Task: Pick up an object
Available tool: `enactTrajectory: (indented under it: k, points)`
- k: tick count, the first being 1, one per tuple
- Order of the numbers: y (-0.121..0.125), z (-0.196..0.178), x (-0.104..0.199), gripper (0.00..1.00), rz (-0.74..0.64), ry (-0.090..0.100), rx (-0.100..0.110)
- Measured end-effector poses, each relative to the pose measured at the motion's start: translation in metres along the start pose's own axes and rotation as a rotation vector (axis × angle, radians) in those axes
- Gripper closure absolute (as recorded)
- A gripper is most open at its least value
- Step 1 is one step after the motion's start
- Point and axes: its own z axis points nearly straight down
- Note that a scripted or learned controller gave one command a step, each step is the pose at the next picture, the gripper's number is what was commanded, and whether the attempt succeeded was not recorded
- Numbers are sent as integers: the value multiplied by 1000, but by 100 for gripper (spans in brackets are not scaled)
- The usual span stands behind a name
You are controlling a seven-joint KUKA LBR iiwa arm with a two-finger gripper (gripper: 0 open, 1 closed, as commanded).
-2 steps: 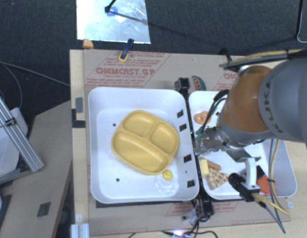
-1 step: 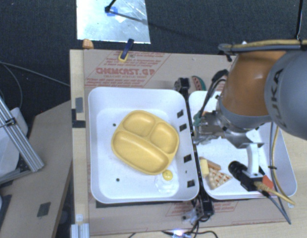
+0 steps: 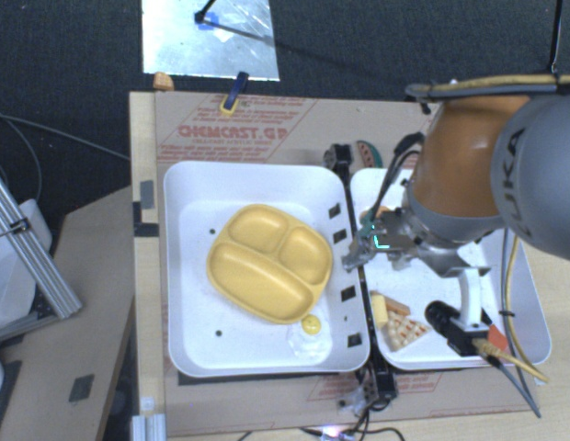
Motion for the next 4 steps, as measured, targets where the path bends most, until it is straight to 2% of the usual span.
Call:
enactTrajectory:
  k: [1, 2, 3, 4]
  points:
    - [5, -141, 50, 0, -5, 6, -15]
    - [5, -146, 47, 100, -7, 0, -4]
    - [0, -166, -7, 100, 8, -1, -3]
    - [-1, -77, -63, 100, 10, -3, 8]
